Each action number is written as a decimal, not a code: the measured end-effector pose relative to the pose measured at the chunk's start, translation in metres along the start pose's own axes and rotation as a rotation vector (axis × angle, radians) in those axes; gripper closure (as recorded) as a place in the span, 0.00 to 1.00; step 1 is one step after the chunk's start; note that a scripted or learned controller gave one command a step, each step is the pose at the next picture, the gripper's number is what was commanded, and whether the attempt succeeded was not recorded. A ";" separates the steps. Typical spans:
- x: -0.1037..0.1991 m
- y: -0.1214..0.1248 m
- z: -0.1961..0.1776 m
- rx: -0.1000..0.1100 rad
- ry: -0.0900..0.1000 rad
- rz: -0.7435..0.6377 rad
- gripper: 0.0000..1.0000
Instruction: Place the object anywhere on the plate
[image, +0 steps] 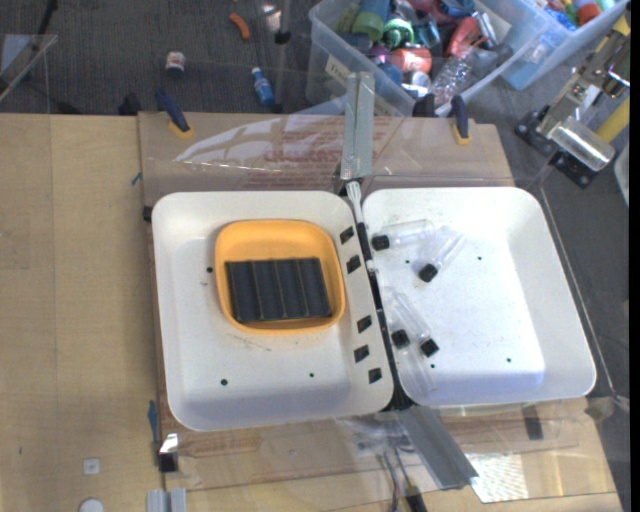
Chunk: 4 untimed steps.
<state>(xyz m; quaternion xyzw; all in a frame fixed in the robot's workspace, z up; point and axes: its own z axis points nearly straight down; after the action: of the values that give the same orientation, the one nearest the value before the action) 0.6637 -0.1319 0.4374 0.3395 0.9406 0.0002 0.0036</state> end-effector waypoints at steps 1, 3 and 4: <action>-0.031 -0.054 0.000 -0.001 -0.004 -0.314 1.00; -0.060 -0.065 -0.001 -0.002 -0.006 -0.948 1.00; -0.061 -0.066 -0.001 -0.002 -0.007 -1.323 1.00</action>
<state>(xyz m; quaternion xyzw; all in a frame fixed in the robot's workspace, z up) 0.6682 -0.2215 0.4384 -0.3100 0.9507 -0.0022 0.0064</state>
